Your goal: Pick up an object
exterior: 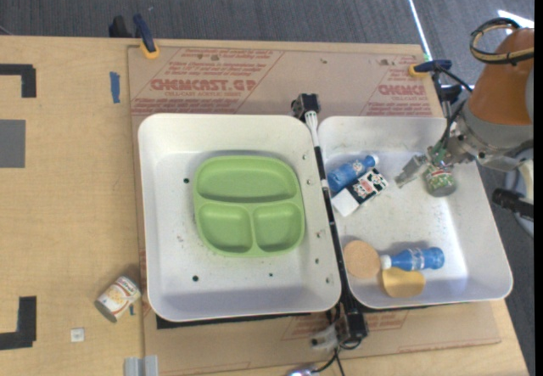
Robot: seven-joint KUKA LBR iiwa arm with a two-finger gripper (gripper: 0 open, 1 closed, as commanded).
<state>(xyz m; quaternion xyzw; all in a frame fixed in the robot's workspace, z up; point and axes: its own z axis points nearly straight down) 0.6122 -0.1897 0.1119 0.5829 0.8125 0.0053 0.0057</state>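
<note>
My gripper (422, 176) hangs over the back right part of the right bin (475, 230), open, with one finger (410, 170) reaching left. A small grey-green round object (441, 183) lies right under its other side; I cannot tell whether they touch. Left of the gripper lie a blue bottle (349, 172) and a white packet with black print (365, 188). Near the bin's front are a second blue bottle (416, 260), a tan disc (362, 258) and a yellow piece (402, 283).
The left bin (161, 196) holds a green divided plate (250, 204). A small box (117, 297) lies on the bench at the front left. Clamps (146, 35) hold the cardboard sheet at the back. A black bracket (305, 104) sits between the bins.
</note>
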